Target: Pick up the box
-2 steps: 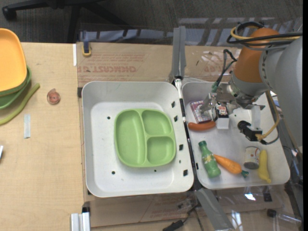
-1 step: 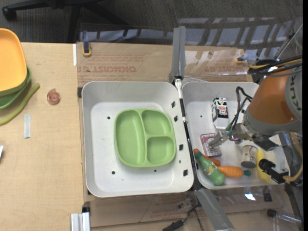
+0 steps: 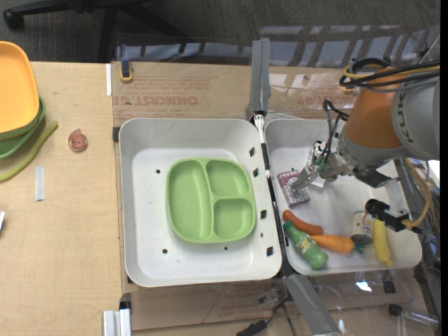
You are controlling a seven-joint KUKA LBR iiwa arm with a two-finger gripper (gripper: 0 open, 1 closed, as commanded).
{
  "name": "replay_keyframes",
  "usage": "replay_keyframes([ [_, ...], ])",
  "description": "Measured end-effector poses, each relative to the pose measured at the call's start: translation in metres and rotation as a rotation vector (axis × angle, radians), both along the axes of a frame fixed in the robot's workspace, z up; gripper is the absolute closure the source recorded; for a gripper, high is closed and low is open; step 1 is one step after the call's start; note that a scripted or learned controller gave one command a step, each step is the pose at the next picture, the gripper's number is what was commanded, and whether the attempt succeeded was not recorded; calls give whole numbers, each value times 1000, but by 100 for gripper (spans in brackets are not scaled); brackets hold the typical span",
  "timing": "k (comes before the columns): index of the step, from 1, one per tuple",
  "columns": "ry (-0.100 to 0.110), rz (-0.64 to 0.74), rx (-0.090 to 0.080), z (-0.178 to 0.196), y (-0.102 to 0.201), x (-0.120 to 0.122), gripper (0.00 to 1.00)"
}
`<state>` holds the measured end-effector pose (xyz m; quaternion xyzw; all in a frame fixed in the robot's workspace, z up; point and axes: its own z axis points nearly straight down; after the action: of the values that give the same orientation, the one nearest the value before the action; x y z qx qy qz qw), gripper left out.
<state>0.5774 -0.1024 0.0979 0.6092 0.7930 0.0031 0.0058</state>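
The box (image 3: 292,187) is small, pinkish-purple and flat, and it lies near the left wall of the right bin (image 3: 329,133). My gripper (image 3: 306,178) comes down at a slant from the right, and its tip is at the box's upper right edge, touching it or nearly so. The box rests on the bin floor. Behind the gripper, the wrist with its orange band (image 3: 371,121) hangs over the right side of the bin.
In the right bin's front part lie a red pepper (image 3: 302,222), a green bottle (image 3: 307,248), a carrot (image 3: 334,242) and a banana (image 3: 381,241). The left bin (image 3: 140,187) holds a green divided plate (image 3: 211,200). Stacked plates (image 3: 15,100) sit on the bench's far left.
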Motion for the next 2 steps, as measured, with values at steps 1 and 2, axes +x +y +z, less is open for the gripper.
replay_keyframes([
  [1, 7, -49, 1, -1, 0, 35, 0],
  [2, 0, -104, -3, 1, -78, 39, 0],
])
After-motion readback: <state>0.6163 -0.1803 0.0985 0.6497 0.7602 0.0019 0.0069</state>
